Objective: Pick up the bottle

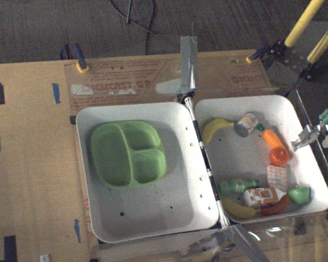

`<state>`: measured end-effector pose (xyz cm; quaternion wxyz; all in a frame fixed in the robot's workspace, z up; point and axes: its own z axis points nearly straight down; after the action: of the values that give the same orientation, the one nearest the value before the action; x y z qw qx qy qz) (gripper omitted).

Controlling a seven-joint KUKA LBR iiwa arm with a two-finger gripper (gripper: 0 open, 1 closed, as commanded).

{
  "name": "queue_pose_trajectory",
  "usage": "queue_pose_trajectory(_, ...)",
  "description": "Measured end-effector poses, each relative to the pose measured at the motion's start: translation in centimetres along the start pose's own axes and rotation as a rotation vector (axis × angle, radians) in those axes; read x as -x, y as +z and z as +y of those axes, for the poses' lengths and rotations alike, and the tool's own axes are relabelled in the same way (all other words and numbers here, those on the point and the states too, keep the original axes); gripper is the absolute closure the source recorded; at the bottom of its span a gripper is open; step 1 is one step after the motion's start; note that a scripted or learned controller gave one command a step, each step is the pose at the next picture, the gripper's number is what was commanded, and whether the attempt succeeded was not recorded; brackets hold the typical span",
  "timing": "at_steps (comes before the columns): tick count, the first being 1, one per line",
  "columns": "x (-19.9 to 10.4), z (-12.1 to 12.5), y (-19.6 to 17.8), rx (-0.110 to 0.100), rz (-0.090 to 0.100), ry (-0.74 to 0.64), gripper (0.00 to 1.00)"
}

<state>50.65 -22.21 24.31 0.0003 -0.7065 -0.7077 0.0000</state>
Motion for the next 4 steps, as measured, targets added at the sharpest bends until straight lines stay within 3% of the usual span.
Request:
queue_pose_trajectory(1, -9.9, -2.2, 11.6, 0.004, -0.001, 0.041, 0.00)
queue_pose_trajectory(2, -4.7, -2.7, 11.3, 0.001, -0.001, 0.347, 0.00)
queue_pose_trajectory(3, -3.3, -0.6, 7.4, 0.000, -0.001, 0.381, 0.00)
queue_pose_trajectory(4, -4.4, -2.5, 15.5, 0.006, 0.001, 0.679, 0.00)
